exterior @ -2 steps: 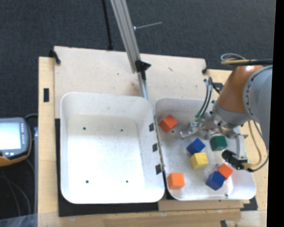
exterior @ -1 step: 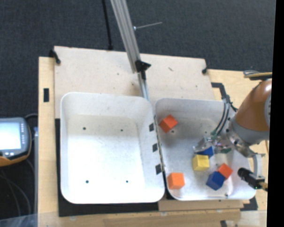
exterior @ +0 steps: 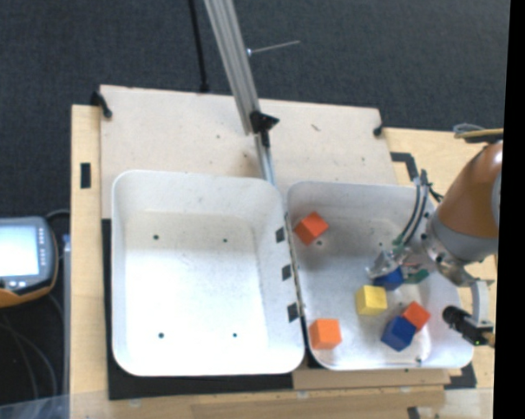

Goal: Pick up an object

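Dark carpet floor (exterior: 96,32) around a pale wooden bench (exterior: 179,131); perhaps a monitor (exterior: 13,254) at left.

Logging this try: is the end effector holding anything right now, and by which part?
Cannot be told. The end effector is low in the right bin over something blue, just above the yellow block; no grip is visible.

Readable text: none found. Blocks in my right bin (exterior: 350,199): plain faces, no letters, no numbers. Both bins: bare white walls, dark specks only, no marks legible. Bench (exterior: 240,125): no label, no sign. Device with pale screen (exterior: 13,254) off bench's left edge: display lit, contents too blurred to read. My own casing: no brand, no number legible.
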`<state>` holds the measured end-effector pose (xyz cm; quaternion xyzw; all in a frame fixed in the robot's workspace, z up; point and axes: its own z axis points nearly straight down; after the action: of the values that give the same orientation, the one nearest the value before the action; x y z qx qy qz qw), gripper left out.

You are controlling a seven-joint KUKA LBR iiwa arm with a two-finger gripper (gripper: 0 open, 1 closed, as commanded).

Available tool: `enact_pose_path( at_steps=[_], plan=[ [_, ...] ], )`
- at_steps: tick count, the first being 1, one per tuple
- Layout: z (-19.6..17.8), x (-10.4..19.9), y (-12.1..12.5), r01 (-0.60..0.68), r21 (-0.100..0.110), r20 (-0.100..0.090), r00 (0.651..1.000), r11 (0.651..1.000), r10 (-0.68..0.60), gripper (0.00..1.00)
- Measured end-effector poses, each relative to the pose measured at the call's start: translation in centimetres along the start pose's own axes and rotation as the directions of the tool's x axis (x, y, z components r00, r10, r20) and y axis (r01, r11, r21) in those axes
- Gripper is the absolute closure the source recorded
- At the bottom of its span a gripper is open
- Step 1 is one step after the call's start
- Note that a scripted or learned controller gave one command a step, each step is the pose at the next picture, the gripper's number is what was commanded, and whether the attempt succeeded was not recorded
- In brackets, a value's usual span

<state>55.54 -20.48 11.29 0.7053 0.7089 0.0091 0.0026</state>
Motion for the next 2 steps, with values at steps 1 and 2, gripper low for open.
enact_pose_path(
  at_steps=[1, 2],
  plan=[
    [-6.4, 9.7, 4.8, 0.005, 0.009, 0.007, 1.0, 1.0, -0.005, 1.0],
    [-8.2, 16.8, 8.4, 0.005, 0.012, 0.007, 1.0, 1.0, -0.005, 1.0]
  ],
)
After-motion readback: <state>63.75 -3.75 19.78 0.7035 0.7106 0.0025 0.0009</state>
